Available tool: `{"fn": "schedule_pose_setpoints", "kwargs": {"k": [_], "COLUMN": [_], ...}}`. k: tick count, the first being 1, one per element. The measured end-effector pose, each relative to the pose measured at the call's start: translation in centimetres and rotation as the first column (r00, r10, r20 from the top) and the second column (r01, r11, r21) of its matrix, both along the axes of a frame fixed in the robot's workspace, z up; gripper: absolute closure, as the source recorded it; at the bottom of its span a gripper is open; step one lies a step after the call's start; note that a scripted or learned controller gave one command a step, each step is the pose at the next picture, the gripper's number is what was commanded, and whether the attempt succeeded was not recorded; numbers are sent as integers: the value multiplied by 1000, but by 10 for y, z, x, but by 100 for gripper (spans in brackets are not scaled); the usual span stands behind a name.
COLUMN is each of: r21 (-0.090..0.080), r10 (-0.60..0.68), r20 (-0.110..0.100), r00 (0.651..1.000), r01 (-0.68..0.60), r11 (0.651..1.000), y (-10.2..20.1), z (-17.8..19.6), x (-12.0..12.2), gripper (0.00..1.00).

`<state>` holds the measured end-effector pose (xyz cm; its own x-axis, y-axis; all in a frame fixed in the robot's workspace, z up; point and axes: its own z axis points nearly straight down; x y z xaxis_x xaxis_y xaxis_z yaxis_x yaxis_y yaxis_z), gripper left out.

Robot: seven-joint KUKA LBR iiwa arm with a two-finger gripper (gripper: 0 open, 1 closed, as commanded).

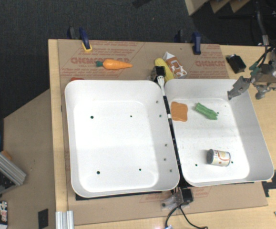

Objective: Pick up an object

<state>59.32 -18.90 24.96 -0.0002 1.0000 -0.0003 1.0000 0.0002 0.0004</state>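
The right bin (252, 142) holds three things: a flat orange slab (179, 111) near its left wall, a green pod-shaped toy (206, 110) beside the slab, and a small can (219, 157) lying on its side toward the front. My gripper (248, 91) hangs over the bin's far right corner, up and to the right of the green toy. It is open, with nothing between its fingers (236, 90).
The left bin (76, 128) sits beside the right one. Behind the bins on the board lie a toy carrot (114, 64), a yellow banana-like toy (162, 67) and a small carton (177, 67). Two blue clamps (85, 39) grip the board's far edge.
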Motion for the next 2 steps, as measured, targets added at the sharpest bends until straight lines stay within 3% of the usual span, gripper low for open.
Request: {"fn": "schedule_pose_setpoints", "kwargs": {"k": [1,2], "r21": [4,0], "r10": [4,5], "r20": [-6,5], "r00": [1000,1000], "r01": [-4,-5], "r11": [1000,1000], "y": [69,95], "z": [-172,-164], "x": [-1,56], "gripper": [0,0]}}
